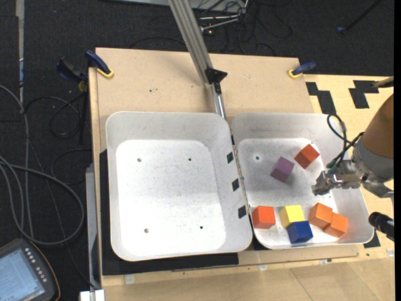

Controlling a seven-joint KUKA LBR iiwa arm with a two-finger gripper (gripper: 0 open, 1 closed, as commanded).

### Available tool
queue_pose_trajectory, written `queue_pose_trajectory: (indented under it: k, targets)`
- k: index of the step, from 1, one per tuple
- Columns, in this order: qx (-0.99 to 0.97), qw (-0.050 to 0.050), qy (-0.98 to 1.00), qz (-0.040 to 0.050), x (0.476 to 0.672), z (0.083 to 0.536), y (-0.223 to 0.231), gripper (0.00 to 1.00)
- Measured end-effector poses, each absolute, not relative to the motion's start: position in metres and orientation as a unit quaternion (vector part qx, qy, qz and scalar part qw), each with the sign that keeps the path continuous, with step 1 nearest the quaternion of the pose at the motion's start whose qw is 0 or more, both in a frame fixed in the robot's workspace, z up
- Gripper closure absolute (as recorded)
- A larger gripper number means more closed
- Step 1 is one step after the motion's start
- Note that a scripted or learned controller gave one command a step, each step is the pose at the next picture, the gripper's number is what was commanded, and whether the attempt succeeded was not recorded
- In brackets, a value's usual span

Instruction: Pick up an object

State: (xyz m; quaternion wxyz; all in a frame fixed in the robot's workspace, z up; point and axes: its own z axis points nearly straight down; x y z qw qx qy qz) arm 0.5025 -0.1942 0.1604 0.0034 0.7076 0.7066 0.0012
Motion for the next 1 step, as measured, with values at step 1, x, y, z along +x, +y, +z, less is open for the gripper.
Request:
queue_pose_trajectory:
  k: [1]
  targets:
    - [0.706, 0.003, 0.708, 0.0011, 0.5103, 0.2065, -0.1993, 1.00]
